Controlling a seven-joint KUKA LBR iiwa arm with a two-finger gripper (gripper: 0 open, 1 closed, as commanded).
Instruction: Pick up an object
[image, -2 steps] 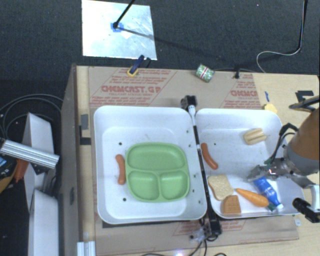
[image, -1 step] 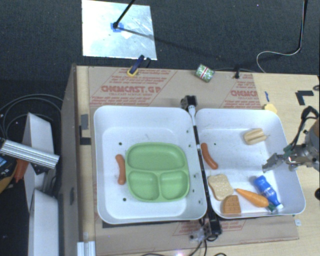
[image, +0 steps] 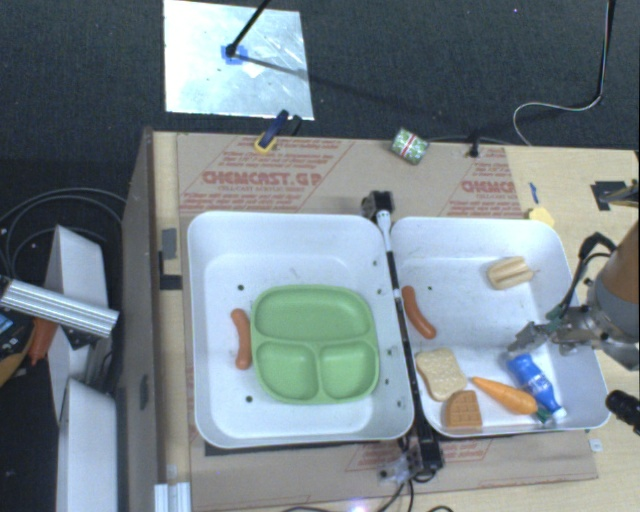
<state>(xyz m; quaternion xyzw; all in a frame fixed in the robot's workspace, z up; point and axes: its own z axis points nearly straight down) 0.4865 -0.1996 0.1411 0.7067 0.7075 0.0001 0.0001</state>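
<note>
The gripper (image: 528, 338) hovers in the right bin (image: 470, 235); its fingers look apart; the blue bottle (image: 533, 382) lies just below them, long axis slanting toward the bin's near right corner.

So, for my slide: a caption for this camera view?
Gripper over blue bottle in right bin; green plate in left bin.

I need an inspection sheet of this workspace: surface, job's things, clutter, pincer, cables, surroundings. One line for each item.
Surface: bench covered with printed cardboard, bearing left bin and right bin.
Job's things: left bin holds green divided plate and a sausage; right bin holds second sausage, bread roll, bread slice, waffle, carrot, blue bottle.
Clutter: green can on the bench.
Pincer: pincer above the blue bottle; holding nothing visible.
Cables: white cable, black cables.
Surroundings: dark carpet, shiny sheet.
</note>
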